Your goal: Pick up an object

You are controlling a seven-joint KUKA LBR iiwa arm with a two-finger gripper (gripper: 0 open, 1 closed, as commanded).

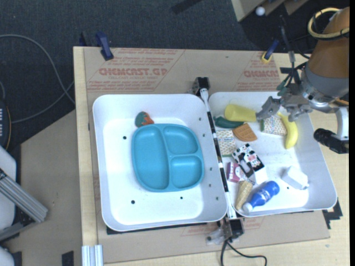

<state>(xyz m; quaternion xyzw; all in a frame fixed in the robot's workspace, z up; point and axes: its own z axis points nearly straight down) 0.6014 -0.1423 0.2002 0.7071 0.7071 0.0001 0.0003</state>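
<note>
The right bin point(316, 198) holds several small items: a yellow banana point(290, 133), a yellow block point(239, 113), a green piece point(224, 122), an orange cracker-like piece point(244, 132), a black-and-white cow toy point(248, 159), a blue bottle point(262, 195), a cone point(243, 192) and a white block point(295, 178). My gripper point(277, 111) hangs over the back of this bin, between the yellow block and the banana, above a patterned square point(273, 125). Its fingers look spread, with nothing held between them.
The left bin point(111, 204) carries a blue divided plate point(166, 157), with a small red-and-green toy point(144, 118) behind it. A black divider clamp point(202, 85) sits between the bins. The arm's orange band point(331, 51) is at the right edge.
</note>
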